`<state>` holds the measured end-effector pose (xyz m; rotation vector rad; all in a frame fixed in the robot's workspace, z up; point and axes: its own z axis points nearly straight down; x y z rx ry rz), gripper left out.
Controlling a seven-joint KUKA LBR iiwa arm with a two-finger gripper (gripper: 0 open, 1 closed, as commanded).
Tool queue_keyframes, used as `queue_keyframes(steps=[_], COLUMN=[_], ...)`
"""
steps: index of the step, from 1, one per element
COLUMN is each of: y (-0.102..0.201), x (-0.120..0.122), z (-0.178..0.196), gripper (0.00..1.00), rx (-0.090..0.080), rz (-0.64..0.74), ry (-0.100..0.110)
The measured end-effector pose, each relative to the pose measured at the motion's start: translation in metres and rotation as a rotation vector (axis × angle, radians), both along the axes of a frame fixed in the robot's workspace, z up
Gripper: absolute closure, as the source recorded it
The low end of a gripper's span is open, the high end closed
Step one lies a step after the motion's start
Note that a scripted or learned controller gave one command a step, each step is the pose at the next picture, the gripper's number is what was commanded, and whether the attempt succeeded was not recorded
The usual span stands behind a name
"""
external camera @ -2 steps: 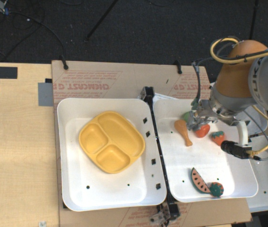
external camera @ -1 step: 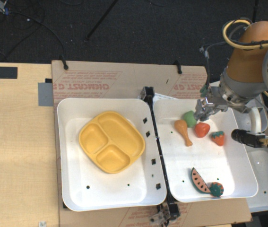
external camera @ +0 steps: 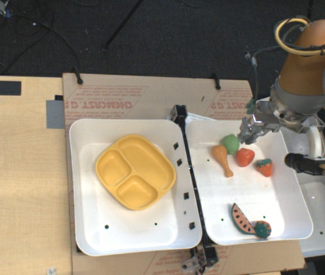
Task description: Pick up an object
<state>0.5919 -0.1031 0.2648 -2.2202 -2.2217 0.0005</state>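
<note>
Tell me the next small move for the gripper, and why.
Probably a short straight descent. The gripper hangs above the back of the right bin, right over the cluster of green ball, red tomato and drumstick, with nothing seen between its fingers. Lowering onto the green ball, the nearest item, seems the likeliest way to get a grasp.

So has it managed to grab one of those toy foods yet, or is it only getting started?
Nothing looks picked up yet. The gripper is low in the right bin, right by the green ball and red tomato. The chicken drumstick, strawberry and watermelon slice all lie on the bin floor. Gripping and lifting are left.
</note>
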Motion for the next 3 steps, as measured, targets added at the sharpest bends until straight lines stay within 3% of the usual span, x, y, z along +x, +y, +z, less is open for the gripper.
queue_keyframes(steps=[3], y=[0.168], x=[0.002], z=[-0.032], gripper=[1.00], rx=[0.001], rz=[0.004], ry=[0.006])
